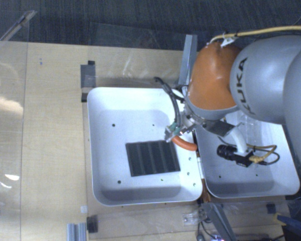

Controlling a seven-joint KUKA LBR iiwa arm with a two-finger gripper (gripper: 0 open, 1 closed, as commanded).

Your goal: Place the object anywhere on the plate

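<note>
Camera view, tool point(172, 132) grip unclear, orange object point(183, 142) at plate's point(152, 158) right edge.

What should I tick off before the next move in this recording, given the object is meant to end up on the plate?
1. Plate located: ok. The dark ribbed plate lies flat in the left bin.
2. Object located: ok. The orange object sits at the plate's upper right corner, near the bin's right wall.
3. Object on the plate: cannot tell. It shows beside the corner, partly under the arm.
4. End effector position: ok. The end effector is just above the orange object.
5. Grasp confirmed: cannot tell. The wrist hides the contact.
6. Plate surface free: ok. Nothing lies on its ribs.
</note>
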